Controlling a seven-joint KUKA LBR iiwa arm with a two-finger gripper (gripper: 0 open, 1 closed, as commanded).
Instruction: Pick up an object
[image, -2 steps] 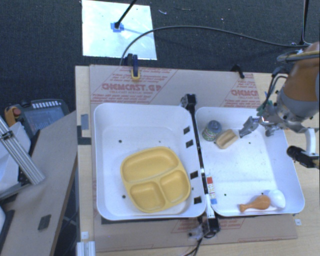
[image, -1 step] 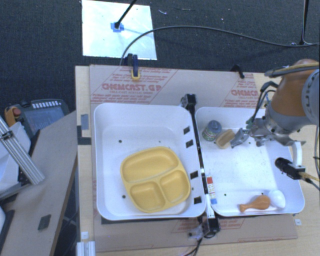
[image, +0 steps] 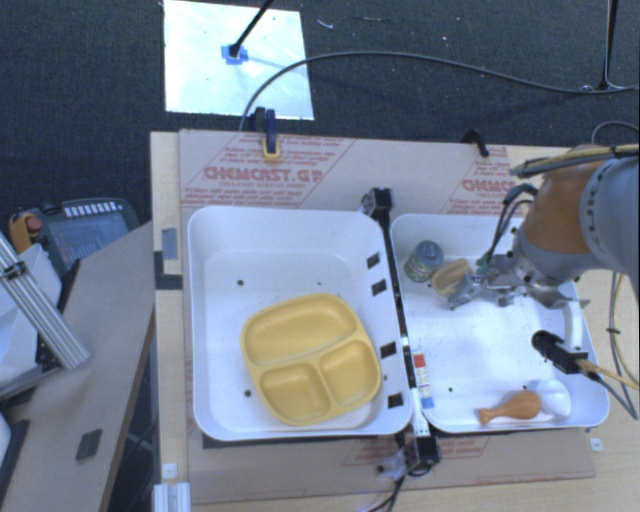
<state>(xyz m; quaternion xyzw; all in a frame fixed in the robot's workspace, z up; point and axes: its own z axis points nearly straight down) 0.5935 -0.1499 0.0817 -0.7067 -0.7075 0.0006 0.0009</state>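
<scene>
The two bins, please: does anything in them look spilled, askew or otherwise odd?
Nothing stands out. The yellow tray lies flat in the left bin, turned at a slant; the drumstick and tin sit inside the right bin.

One fixed overhead camera, slanted down on both white bins (image: 300, 225); mid-distance; arm (image: 585, 215) enters from right.

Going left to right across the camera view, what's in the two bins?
yellow divided tray → small round can → tan block → gripper → toy drumstick → white object
</scene>
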